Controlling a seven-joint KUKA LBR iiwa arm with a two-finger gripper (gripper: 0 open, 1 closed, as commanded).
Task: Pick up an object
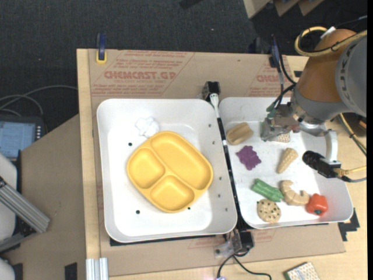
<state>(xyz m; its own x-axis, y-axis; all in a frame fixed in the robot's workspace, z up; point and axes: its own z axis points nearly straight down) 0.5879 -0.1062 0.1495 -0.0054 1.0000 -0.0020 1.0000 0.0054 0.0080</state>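
My gripper (276, 129) is down in the right bin (344, 212), near its far edge. A small textured beige piece (284, 137) peeks out right under it; whether it is held is unclear. To the left of the gripper lies a tan bread roll (239, 134). A purple grape cluster (249, 156) and a cream cone (286, 160) lie just in front of it. Nearer the front edge are a green vegetable (267, 189), a speckled cookie (268, 210), a tan curved pastry (294, 193) and a red fruit (317, 205).
The left bin (111, 156) holds a yellow three-compartment plate (169, 171) and a small white scrap (146, 125) near its far side. A black cable connector (319, 163) hangs over the right bin's right side. The grey and orange arm (326, 80) looms over the bin's far right corner.
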